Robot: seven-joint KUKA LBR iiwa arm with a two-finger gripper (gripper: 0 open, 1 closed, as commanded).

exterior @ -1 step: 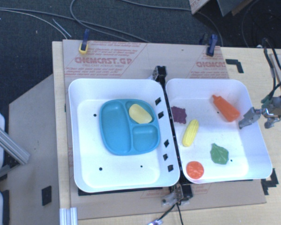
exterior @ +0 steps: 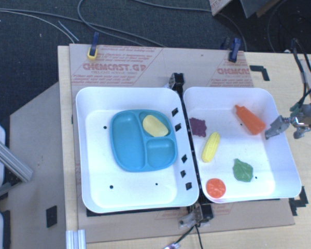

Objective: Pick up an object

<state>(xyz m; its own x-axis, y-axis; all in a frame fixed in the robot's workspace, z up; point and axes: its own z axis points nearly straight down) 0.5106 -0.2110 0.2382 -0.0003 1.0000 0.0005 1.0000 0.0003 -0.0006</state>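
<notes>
Camera view, looking down at a slant: we see two shallow white bins side by side on a bench, and we place everything relative to the right bin.

Inside the right bin lie five small items. An orange bottle lies tilted near the bin's far right part. A purple piece sits near its left wall, toward the far side. A yellow corn cob lies just nearer to us than the purple piece, close to the bin's middle-left. A green lump rests toward the near right part. A round orange-red item sits at the near edge, left of the green lump and apart from it.

Our gripper reaches in over the bin's right rim, just to the right of the orange bottle and not touching it as far as we can see. We see nothing between its fingers, and we cannot tell how far apart they stand.

To the left of the right bin, the left bin holds a blue divided tray. A pale yellow piece lies in the tray's far right compartment.

Beyond the right bin's far side, a blue clamp grips the bench edge, and a yellow and blue clamp sits farther left.
</notes>
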